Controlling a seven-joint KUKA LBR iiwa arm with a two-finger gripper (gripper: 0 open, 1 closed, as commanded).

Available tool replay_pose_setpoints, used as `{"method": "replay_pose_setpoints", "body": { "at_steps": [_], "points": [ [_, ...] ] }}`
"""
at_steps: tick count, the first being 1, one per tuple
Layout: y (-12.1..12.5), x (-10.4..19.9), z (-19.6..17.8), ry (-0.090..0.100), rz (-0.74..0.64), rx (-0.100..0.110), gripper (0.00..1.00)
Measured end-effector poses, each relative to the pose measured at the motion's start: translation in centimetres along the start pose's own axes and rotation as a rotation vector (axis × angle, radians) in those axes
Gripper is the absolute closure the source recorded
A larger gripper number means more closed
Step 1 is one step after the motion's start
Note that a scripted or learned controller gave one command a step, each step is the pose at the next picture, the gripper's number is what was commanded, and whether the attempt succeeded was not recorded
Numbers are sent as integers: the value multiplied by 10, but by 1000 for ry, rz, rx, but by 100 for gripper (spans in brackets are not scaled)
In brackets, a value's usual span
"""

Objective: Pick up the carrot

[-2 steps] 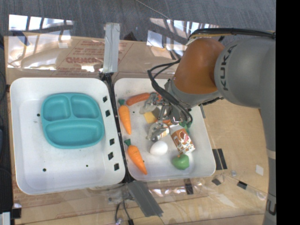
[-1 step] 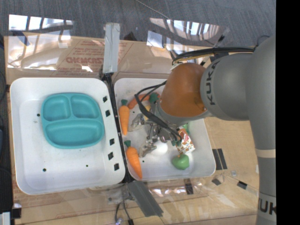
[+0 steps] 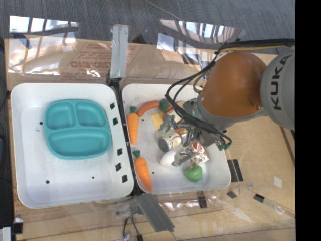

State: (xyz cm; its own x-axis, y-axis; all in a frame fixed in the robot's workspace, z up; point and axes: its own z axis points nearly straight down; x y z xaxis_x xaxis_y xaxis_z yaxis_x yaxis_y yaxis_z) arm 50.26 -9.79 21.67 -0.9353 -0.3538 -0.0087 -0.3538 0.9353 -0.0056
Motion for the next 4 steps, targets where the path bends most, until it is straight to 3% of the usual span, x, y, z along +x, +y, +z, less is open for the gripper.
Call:
{"method": "replay_pose_setpoints", "body": {
  "at_steps": [1, 2, 3, 4],
  "points": [
    [-21, -58, 125, 6, -169, -3, 0],
    [-33, -34, -28, -5, -128, 5, 0],
    [-3, -28, 59, 12, -142, -11, 0],
    [-8, -40, 88, 12, 153, -7, 0]
  ]
}}
